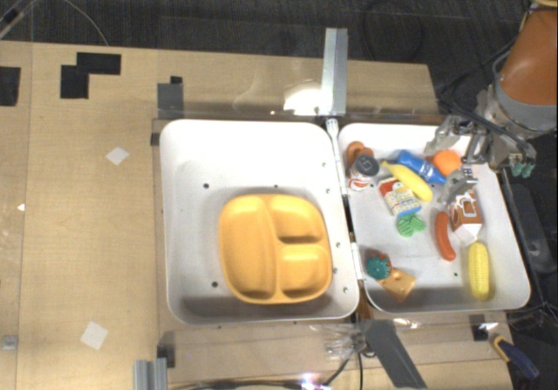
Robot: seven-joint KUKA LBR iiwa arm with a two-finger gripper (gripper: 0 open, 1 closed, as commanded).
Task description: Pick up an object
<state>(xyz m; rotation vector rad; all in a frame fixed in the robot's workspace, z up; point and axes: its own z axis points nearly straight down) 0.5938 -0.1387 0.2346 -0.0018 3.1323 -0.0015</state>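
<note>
left bin (187,205) – roomy around tray (275,247) | right bin (514,292) – toy-crowded

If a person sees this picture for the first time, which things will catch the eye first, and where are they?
The big yellow divided tray stands out first, lying alone in the left bin. Next comes the crowd of small bright toys in the right bin: a banana, a corn cob, a red sausage and others. At that bin's upper right, the grey arm with its orange band hangs its tool over the toys.

Orange ball (446,161) in right bin (514,292), beside banana (410,181)
</note>
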